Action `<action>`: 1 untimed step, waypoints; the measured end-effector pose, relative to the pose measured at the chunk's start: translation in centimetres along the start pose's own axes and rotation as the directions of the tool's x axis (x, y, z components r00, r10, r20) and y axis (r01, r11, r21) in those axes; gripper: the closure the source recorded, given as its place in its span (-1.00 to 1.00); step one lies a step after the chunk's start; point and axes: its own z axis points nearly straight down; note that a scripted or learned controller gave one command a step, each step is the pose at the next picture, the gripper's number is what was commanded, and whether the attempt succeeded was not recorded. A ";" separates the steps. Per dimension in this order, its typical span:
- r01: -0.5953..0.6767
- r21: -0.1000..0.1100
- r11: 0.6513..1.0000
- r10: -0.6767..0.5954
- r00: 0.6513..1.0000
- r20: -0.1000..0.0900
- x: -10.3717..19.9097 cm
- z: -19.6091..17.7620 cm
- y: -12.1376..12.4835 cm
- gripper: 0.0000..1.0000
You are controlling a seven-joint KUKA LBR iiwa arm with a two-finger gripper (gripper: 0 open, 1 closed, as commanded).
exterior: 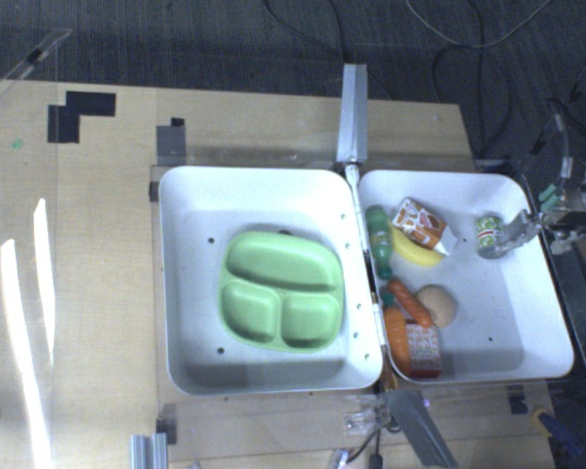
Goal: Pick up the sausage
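Meanwhile, the metal two-finger gripper [516,233] sits at the right white bin's [527,345] far edge, apparently empty and open, well apart from the orange-red sausage [411,303].

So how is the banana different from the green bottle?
The banana is yellow and curved; the bottle is green and straight. The banana lies crosswise, partly under a carton, while the bottle lies lengthwise along the bin's left wall. Both sit in the right bin.
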 end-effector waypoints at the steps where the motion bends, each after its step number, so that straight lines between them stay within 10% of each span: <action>1: -0.011 0.002 1.000 0.011 1.000 -0.002 8.2 9.8 -1.6 -1.00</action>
